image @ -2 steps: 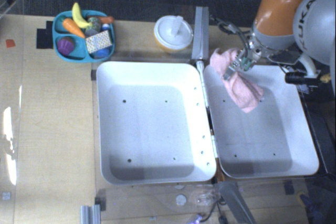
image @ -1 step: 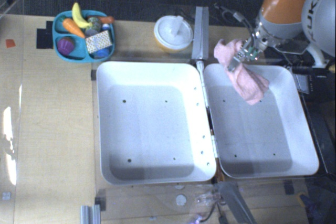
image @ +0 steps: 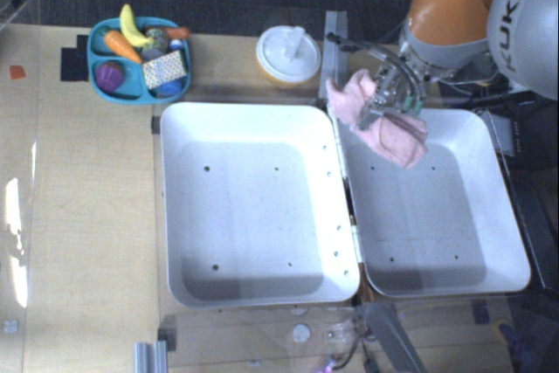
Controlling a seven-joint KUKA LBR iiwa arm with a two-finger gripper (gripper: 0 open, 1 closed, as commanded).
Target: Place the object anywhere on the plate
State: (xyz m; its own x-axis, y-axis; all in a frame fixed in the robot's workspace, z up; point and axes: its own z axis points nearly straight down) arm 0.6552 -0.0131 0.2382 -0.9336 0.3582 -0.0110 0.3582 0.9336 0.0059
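**Cloth lifted, plate not yet reached**

Halfway at best. Pink cloth (image: 400, 140) up off the floor of the right bin (image: 454, 275), bunched at that bin's far left corner and spilling over the rim toward the gap between bins. Gripper (image: 390, 99) buried in the middle of it, jaws closed on the fabric, with a lobe of cloth showing on either side of the dark fingers. So: pick apparently done, carry and release left to do.

Still well apart from any plate. Blue divided plate (image: 131, 97) on the bench beyond the left bin (image: 244, 205), already crowded with toy food: a banana (image: 131, 26), a carrot (image: 120, 45), something purple, a speckled block. Nearer, just beside the cloth, a round white dish with a yellow rim (image: 288, 55) (cannot tell which of the two counts as the target). Either way, a move leftward and away from the bins, then a drop.

Materials: cloth soft, limp, folded on itself, matte, likely to drape and trail rather than land neatly. Bins hard, smooth, white, shallow, with rounded corners and small dark dots across the floors. Blue plate glossy plastic, with raised walls between compartments. Bench pale wood-toned, flat.
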